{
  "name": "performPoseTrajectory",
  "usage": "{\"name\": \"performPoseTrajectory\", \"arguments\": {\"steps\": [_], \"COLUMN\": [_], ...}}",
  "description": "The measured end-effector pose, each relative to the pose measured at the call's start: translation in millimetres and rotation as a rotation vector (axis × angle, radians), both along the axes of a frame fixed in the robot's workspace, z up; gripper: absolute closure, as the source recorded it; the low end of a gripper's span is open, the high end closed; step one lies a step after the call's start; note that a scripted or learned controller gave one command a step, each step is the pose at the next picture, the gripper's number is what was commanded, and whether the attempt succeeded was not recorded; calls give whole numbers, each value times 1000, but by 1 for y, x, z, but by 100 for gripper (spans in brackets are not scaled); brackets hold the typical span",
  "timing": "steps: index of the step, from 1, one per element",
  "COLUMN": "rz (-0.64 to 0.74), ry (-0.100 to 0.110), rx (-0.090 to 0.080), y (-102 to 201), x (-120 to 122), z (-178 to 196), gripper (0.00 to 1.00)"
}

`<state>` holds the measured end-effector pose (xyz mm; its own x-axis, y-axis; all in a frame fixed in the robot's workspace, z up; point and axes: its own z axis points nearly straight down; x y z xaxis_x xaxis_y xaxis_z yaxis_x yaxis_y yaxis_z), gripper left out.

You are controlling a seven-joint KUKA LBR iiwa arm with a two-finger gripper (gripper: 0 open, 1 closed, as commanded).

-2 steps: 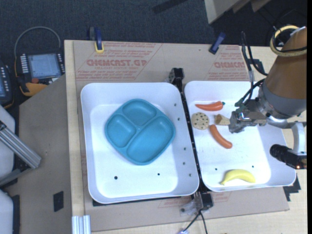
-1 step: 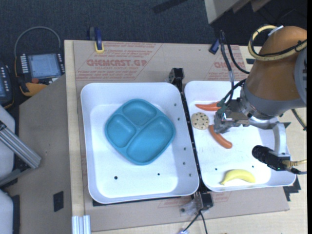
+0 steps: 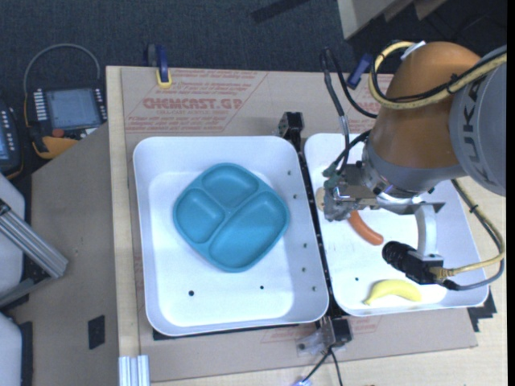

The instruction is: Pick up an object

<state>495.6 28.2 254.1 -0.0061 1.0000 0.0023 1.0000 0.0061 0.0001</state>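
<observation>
In the right bin [image 3: 463, 215] lies an orange sausage-shaped toy [image 3: 368, 229], slanting down to the right. My gripper [image 3: 336, 202] hangs low over that bin's left side, right at the toy's upper left end, with the bulky orange and grey wrist [image 3: 418, 111] above it hiding much of the bin. I cannot tell whether the gripper touches the toy. A yellow banana [image 3: 393, 293] rests near the bin's front edge. A blue divided plate [image 3: 232, 214] lies in the middle of the left bin [image 3: 161, 280].
A black cable connector [image 3: 410, 262] hangs from the arm just above the banana. Cables loop over the back of the right bin. A narrow black divider [image 3: 310, 215] runs between the bins. A small screen [image 3: 71, 107] sits off the bench at far left.
</observation>
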Motion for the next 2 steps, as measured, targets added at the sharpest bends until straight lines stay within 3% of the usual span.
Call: {"name": "performPoseTrajectory", "arguments": {"steps": [1,2], "rz": [-1,-6], "ry": [5,3], "rx": [0,-2], "y": [47,45], "x": [6,6], "z": [-17,-16], "gripper": [100,0]}}
